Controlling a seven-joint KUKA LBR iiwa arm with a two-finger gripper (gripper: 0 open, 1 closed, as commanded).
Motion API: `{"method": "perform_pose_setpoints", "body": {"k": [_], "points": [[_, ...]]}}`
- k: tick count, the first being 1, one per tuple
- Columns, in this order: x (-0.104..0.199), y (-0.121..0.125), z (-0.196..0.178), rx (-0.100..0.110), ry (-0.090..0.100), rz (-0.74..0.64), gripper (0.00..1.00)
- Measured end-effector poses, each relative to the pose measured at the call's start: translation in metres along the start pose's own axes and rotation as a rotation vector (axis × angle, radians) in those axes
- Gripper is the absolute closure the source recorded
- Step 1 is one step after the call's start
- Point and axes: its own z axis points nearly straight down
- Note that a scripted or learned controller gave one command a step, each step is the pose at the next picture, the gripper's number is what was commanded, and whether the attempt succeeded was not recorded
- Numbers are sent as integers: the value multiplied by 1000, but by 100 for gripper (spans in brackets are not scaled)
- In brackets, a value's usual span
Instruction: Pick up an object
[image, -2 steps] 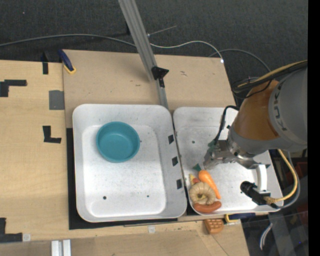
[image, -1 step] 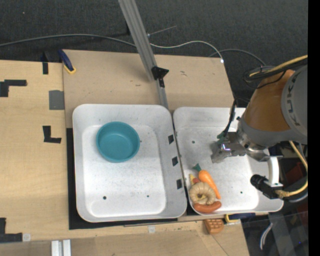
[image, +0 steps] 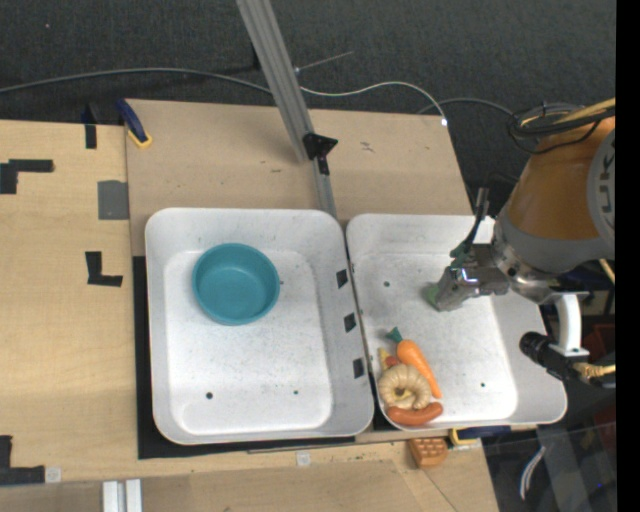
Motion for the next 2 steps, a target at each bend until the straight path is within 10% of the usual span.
{"method": "perform_pose_setpoints", "body": {"k": [2], "points": [[98, -7, 15, 7, 2, -5, 100]]}}
